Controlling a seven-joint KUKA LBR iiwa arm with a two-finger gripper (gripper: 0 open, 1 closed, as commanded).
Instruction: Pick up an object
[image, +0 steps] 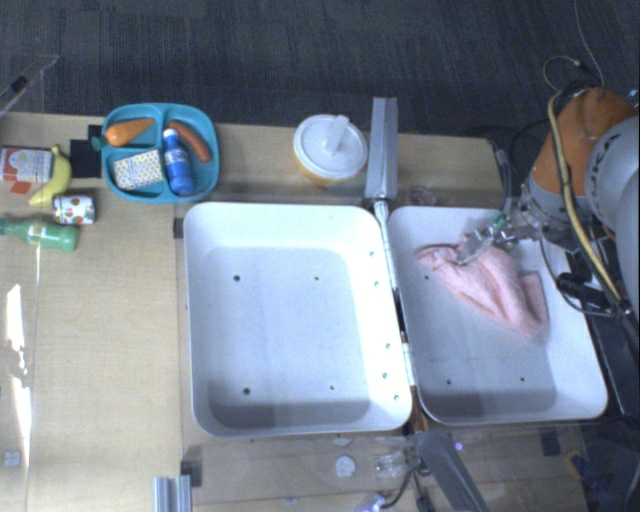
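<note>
The gripper (478, 243) is reaching into the right bin (480, 395) from the right. Whether it is clamped on anything cannot be told. The pink cloth (495, 285) is lying directly beneath and beside it, bunched toward the tip, which suggests a pinch at the cloth's upper edge. Farther out, the left bin (280, 320) is sitting alongside. Beyond that, a lidded cup (330, 147) and a blue tray (160, 152) are standing well apart.

2 white bins (205, 300), 1 pink cloth (490, 285), 1 blue tray (205, 150), 1 lidded cup (330, 147)
</note>
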